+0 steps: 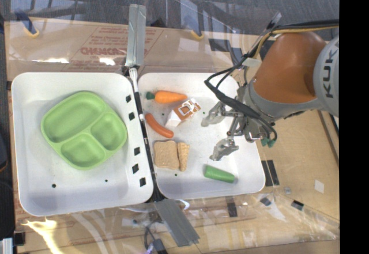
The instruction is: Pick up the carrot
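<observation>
- Orange and tapered, the carrot point(169, 97) lies near the far edge of the right bin point(253, 181), its green stub pointing toward the divider between the two bins.
- My gripper point(219, 135) hangs over the middle of the same bin, to the right of the carrot and apart from it; its two fingers point(212, 117) are spread wide with nothing between them.
- Just beside the carrot's thick end sits a small white and orange carton point(185, 110) (touching it or nearly so, I cannot tell which). If I come down with my fingers this wide, I judge one of them could strike the carton, or I could pinch both things together.
- A sausage point(158, 125) of much the same reddish orange lies a little nearer the camera, beside the divider. Landing short would put me on that instead.
- The carrot looks round and smooth, so a grip across its narrow end may let it roll or squirt out; the thicker middle seems safer.
- It lies close to the bin's far wall, so a finger on that side risks catching the rim.
- Toast point(166, 154), a wafer cone point(183, 156) and a green pod point(219, 174) lie on the near side, and a green divided plate point(84, 129) sits in the left bin point(29, 189), all well out of my path.
</observation>
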Action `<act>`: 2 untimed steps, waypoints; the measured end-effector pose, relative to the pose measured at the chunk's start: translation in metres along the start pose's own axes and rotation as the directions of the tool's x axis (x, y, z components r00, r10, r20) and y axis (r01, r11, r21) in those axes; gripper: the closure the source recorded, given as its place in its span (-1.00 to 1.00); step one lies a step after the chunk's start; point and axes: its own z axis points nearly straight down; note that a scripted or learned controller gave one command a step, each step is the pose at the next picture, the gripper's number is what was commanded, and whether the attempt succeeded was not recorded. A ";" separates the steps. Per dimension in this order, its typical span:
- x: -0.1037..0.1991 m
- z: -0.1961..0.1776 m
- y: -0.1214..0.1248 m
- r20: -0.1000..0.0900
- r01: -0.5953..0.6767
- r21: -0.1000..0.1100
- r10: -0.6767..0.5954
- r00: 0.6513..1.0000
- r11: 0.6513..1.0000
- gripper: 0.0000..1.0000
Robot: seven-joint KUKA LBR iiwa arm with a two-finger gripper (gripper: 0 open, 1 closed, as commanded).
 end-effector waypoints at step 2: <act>-0.027 0.117 0.038 0.013 -0.073 0.000 0.073 0.997 0.997 1.00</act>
